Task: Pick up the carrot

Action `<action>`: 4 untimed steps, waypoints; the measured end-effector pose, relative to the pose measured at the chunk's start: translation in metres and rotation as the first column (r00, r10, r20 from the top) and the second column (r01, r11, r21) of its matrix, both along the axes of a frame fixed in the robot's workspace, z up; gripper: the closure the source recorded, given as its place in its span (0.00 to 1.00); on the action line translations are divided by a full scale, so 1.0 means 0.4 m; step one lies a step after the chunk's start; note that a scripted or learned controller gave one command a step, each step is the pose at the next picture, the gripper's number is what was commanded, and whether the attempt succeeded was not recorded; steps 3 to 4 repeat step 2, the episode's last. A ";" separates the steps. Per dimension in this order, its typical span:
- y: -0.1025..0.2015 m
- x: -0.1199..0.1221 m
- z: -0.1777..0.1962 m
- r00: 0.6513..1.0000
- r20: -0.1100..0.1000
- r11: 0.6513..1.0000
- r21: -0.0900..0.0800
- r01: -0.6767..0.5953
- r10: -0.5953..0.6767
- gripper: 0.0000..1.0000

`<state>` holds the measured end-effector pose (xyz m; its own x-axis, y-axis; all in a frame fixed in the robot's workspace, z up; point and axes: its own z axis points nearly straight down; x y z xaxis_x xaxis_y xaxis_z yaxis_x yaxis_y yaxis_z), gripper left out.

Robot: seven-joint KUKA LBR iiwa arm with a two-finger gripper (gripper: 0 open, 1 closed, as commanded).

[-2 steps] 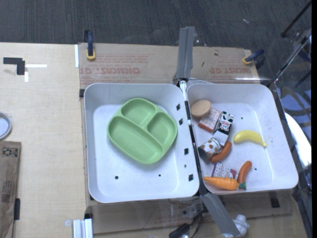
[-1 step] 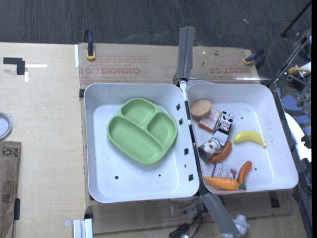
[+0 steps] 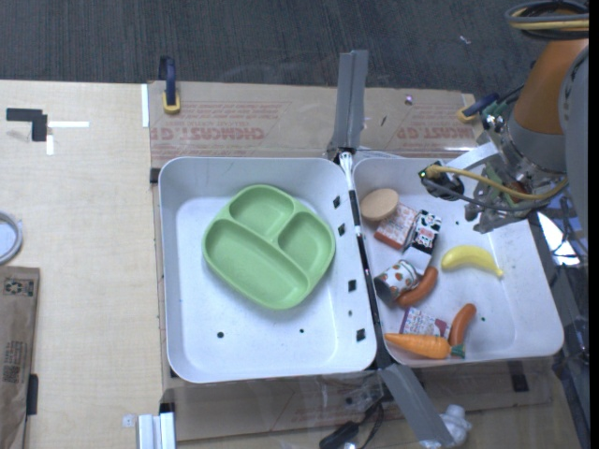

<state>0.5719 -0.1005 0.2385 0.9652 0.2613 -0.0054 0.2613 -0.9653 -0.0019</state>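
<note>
We located the tapered orange carrot with a green stem end (image 3: 420,345) lying flat along the near wall of the right-hand shallow white bin (image 3: 524,340), at roughly 6 o'clock within that bin, its thick end pointing toward 3 o'clock. It rested against a small printed carton (image 3: 421,324) and sat just beside a short orange-red sausage-shaped piece (image 3: 461,324), a crowding that we judged would leave limited clearance for a descent from above. The curved yellow plastic banana (image 3: 472,259) lay toward the bin's centre, and a round tan disc (image 3: 379,204) sat at 10 o'clock. The left-hand bin held a pale green three-compartment plastic plate (image 3: 269,246), well apart from the task area. The two-finger gripper (image 3: 491,215) hung above the right bin at about 1 o'clock, well apart from the carrot and touching none of the contents. Cabling and brackets obscured its tip, so we could not tell whether it was released or clenched; we saw nothing held there.
</note>
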 end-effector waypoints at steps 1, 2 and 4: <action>-0.127 -0.063 0.270 0.998 0.001 0.998 -0.001 -0.060 0.060 1.00; -0.179 -0.060 0.270 0.952 0.000 0.952 0.001 -0.305 0.305 1.00; -0.179 -0.060 0.270 0.952 0.000 0.952 0.001 -0.305 0.305 1.00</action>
